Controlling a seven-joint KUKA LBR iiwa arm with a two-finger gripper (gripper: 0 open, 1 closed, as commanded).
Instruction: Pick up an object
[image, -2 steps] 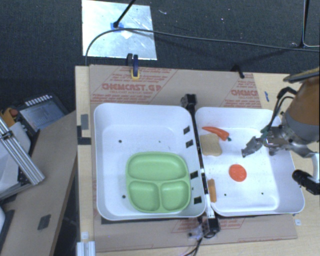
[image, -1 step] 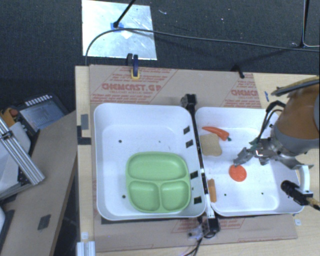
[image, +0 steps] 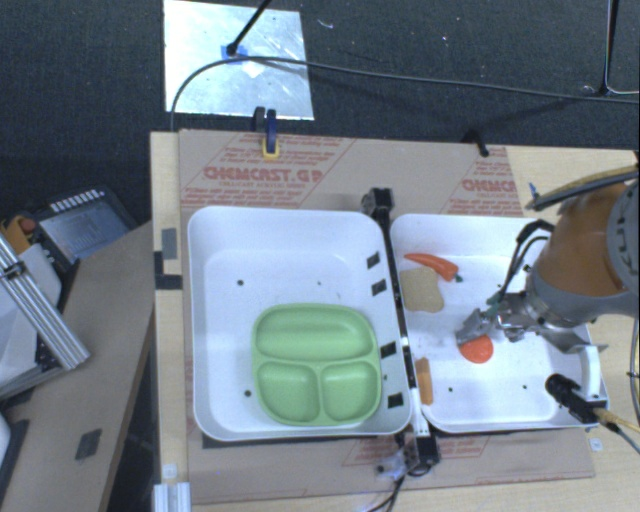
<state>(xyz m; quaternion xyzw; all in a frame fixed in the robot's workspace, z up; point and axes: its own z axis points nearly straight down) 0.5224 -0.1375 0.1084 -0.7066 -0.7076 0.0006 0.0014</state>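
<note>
In the right bin (image: 500, 405) lie an orange-red carrot-like piece (image: 432, 264) near the back left, a pale beige lump (image: 422, 292) just below it, a round red-orange object (image: 477, 349) mid-bin, and a small orange stick (image: 424, 381) by the left wall. My gripper (image: 477, 329) reaches in from the right and hangs right over the round red-orange object, touching or almost touching its top. The grey fingers hide their own gap.
The left bin (image: 225, 260) holds a green divided plate (image: 315, 362). A black clamp (image: 379, 203) sits at the back between the bins. The arm's orange band (image: 590, 240) looms over the right bin's right side. Cardboard lies under both bins.
</note>
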